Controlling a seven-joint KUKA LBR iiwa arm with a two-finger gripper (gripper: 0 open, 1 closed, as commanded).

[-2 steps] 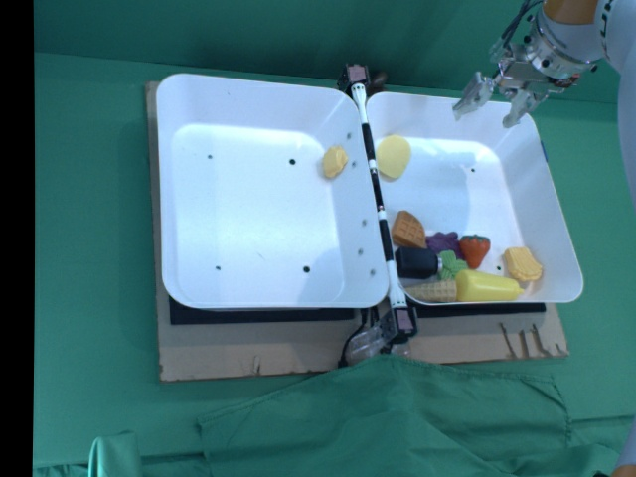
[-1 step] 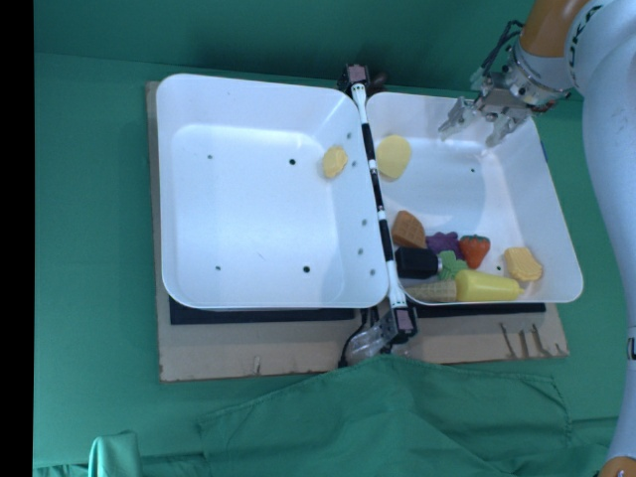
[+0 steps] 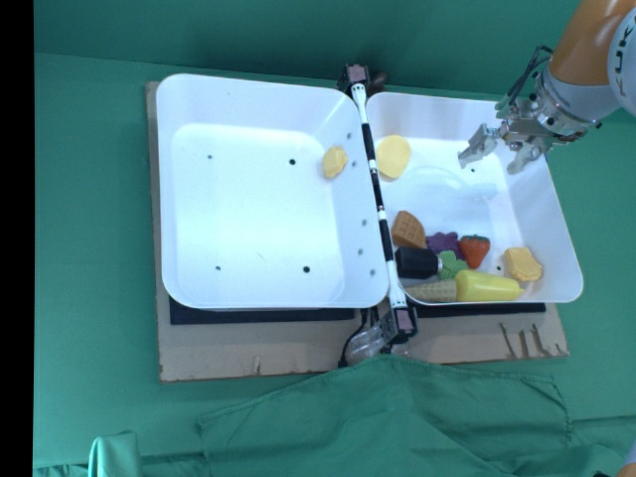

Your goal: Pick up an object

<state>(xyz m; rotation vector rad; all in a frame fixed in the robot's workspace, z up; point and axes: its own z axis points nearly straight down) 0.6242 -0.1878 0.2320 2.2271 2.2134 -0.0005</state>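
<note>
Approach step: grey two-finger gripper hovers above right white plastic bin, jaws wide, holding nothing. Next: descend onto toy pile near bin's front wall, e.g. yellow plastic pepper.

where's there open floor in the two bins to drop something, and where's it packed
Left bin: nearly all its floor is bare, apart from a yellow chip by the divider. Right bin: open in the middle, between the yellow disc and the gripper. Crowded along its near edge, from the waffle to the yellow pepper.
</note>
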